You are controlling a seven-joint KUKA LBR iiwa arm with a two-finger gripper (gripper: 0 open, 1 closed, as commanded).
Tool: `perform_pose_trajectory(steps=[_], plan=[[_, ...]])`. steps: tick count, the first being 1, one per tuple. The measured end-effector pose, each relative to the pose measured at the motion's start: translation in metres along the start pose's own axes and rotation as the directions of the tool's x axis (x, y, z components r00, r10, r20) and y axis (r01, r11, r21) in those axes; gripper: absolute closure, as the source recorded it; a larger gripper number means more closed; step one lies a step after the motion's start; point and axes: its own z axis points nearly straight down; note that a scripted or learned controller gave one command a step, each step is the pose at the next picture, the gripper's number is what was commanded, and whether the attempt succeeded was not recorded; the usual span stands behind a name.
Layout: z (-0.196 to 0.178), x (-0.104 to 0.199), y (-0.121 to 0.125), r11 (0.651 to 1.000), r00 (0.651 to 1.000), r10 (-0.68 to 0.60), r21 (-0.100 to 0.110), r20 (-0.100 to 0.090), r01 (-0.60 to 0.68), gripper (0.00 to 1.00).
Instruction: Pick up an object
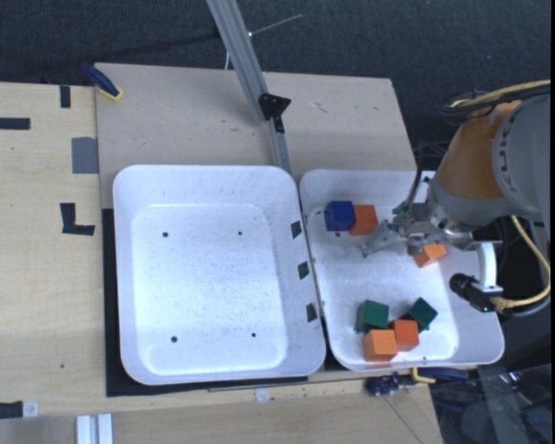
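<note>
Lower right of the frame, right-hand bin (481, 345): shallow white plastic tray with rounded corners and a matte, faintly speckled floor. Near its lower edge sits a tight cluster of four small cubes: an orange block (381, 343) in front, a red-orange block (406, 332) touching it, a dark green block (372, 314) just behind, and a second dark green block (423, 313), tilted, at the cluster's right.

Middle right: claw (388, 239), grey metal, low over the bin floor; whether it is released or clenched cannot be told. A small orange cube (431, 254) lies just beside it, to the right, under the wrist.

Further up the same bin: a blue cube (339, 215) and an orange cube (363, 219), touching side by side, just left of the claw.

Centre left: left-hand bin (125, 248), same white moulded form.

Both bins rest on a pale plywood worktop (185, 109). A slanted aluminium strut (242, 49) crosses the upper middle.
</note>
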Motion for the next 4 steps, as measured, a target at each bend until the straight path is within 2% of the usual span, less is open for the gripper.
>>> perform_pose_trajectory(steps=[1, 2, 3, 4], plan=[[-0.013, 0.000, 0.001, 1.000, 1.000, -0.001, -0.004, -0.001, 0.001, 1.00], [-0.055, 0.002, 0.001, 1.000, 1.000, 0.000, -0.009, 0.000, 0.000, 1.00], [-0.114, -0.004, -0.005, 1.000, 1.000, 0.001, -0.012, 0.002, -0.001, 1.00], [-0.133, -0.004, -0.004, 1.000, 1.000, 0.001, -0.008, 0.000, -0.001, 1.00]])
